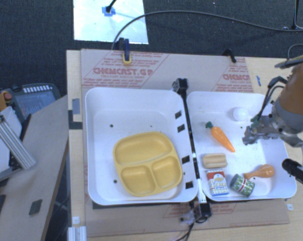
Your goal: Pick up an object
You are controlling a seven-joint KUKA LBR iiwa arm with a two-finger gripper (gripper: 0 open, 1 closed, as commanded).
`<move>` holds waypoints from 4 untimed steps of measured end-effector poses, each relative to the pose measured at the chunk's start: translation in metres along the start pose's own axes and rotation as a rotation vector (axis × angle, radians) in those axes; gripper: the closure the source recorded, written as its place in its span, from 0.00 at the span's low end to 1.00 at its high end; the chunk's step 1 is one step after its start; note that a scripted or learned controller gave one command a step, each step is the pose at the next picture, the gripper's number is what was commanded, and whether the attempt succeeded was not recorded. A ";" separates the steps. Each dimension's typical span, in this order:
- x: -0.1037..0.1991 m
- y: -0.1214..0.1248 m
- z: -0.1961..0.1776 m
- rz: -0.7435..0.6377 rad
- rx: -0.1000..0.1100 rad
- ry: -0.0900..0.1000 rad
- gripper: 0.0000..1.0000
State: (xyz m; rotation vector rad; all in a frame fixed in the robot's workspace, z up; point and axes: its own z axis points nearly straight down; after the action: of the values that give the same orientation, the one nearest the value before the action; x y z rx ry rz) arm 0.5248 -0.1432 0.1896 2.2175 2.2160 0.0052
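Note:
The right bin (242, 98) holds several small items. An orange carrot (222, 137) lies near its middle, with a white ball (239, 113) behind it. Along the front lie a tan bun (214, 160), a red and white box (217, 182), a green can (242, 185) and a tan drumstick (260, 172). My gripper (253, 133) hangs over the right side of this bin, to the right of the carrot and just in front of the white ball. Nothing is seen in it.
A yellow divided plate (146, 162) lies in the left bin (106, 134). A black divider strip (187, 139) runs between the two bins. The grey and orange arm (294, 104) covers the right bin's far right edge.

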 end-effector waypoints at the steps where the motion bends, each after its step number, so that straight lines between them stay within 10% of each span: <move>1: -0.004 -0.004 -0.062 -0.004 -0.001 0.000 1.00; 2: -0.004 -0.003 -0.062 -0.005 0.004 0.002 1.00; 4: 0.105 0.014 -0.035 -0.010 0.006 0.004 1.00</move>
State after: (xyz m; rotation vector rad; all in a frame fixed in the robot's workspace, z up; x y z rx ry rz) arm 0.5384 -0.0382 0.2248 2.2110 2.2327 0.0027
